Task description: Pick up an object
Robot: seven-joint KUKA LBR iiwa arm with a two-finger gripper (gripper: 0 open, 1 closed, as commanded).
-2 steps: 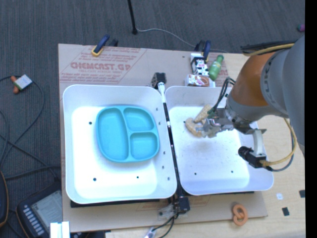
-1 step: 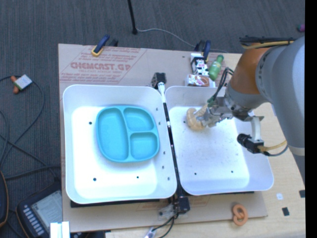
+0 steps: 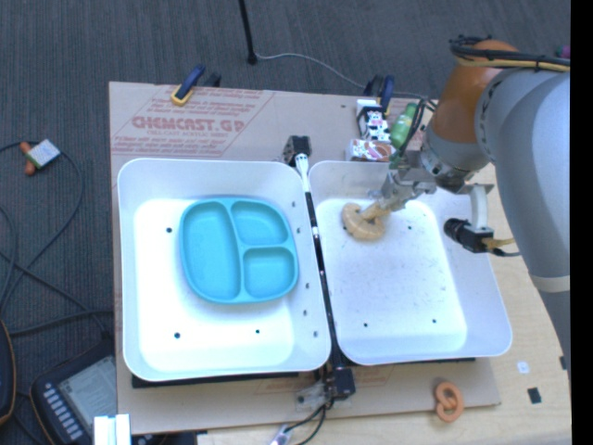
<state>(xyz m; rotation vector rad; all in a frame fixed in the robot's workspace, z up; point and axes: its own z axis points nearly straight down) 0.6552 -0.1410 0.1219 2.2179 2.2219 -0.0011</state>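
A tan ring-shaped object like a small bagel lies in the far left part of the right bin. My gripper comes down from the upper right and its tips rest at the ring's right edge, touching or very near it. Whether anything is between the tips is hidden by their small size and the ring behind them. The grey arm with its orange band fills the upper right corner.
A light blue divided plate lies in the left bin. A small orange ring sits on the board in front of the right bin. Clamps and a printed card stand behind the bins. Cables run over the carpet at left.
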